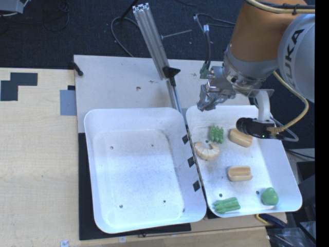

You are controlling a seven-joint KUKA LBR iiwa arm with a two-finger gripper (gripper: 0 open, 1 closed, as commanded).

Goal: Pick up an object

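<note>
6 toy foods lie in the right bin [288, 189]. My gripper [207, 103] hovers above its far rim; whether my jaws are spread, I cannot tell. Nearest that rim sits the small green piece [216, 134]; descending straight and centred should suit.

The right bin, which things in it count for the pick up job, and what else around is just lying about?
Part of the job:
gripper, above the right bin
small green piece
tan piece near the arm
pale curved piece
tan piece in the middle
long green piece
round green piece

Just lying about:
left bin
metal rail
cables
</note>
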